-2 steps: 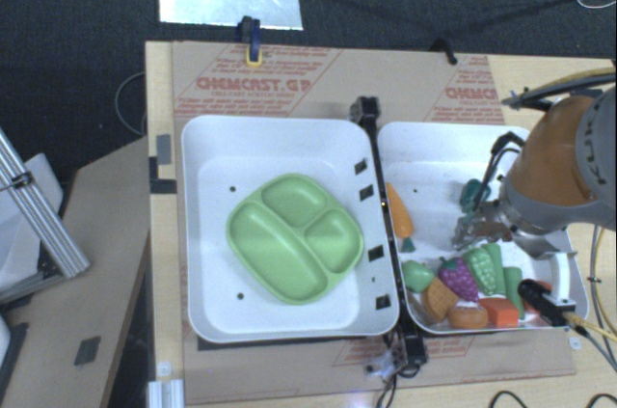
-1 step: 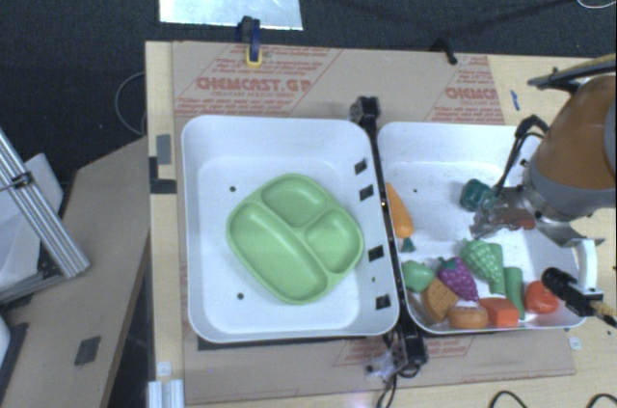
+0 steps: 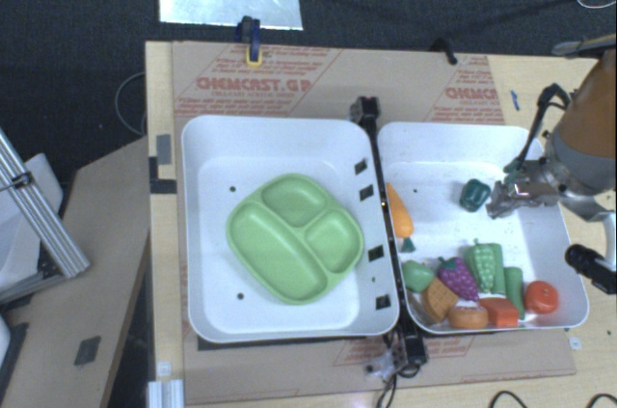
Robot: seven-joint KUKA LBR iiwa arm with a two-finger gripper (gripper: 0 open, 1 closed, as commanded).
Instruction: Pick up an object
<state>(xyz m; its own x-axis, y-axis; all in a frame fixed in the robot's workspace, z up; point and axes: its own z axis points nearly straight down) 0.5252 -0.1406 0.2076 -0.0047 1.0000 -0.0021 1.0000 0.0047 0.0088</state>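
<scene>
My gripper hangs over the right bin, near its right side. Just to its left lies a small dark green object, close to the fingertips but apart from them. An orange carrot rests against the bin's left wall. Along the bin's front lie several toy foods: a green piece, purple grapes, a green corn-like piece, a red tomato and orange-brown pieces.
The left bin holds a green divided plate. A black divider runs between the bins. The grey arm with its orange band enters from the right.
</scene>
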